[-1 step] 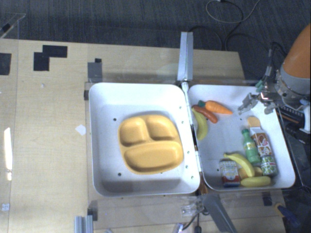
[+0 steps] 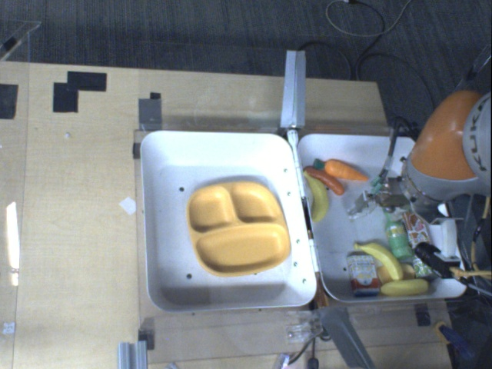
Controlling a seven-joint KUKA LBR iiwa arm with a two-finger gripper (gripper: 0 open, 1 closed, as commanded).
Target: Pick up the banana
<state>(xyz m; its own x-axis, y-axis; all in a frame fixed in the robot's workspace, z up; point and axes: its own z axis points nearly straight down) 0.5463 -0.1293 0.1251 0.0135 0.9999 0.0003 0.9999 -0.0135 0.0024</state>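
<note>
The hand (image 2: pixel 374 200), finger state indeterminate, hovers in the right bin (image 2: pixel 338 283) with nothing visibly gripped, while the banana (image 2: pixel 382 258) lies at the near right, so pickup remains undone.

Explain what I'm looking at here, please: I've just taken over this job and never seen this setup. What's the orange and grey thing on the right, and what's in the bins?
One camera looks down at a slant on two white bins. The grey and orange shape is the robot arm, reaching in from the right; its gripper hangs over the right bin, with nothing seen between its fingers. The left bin holds a yellow divided tray. The right bin holds a carrot, a banana by the divider, another banana near the front, a green bottle and small packets.
</note>
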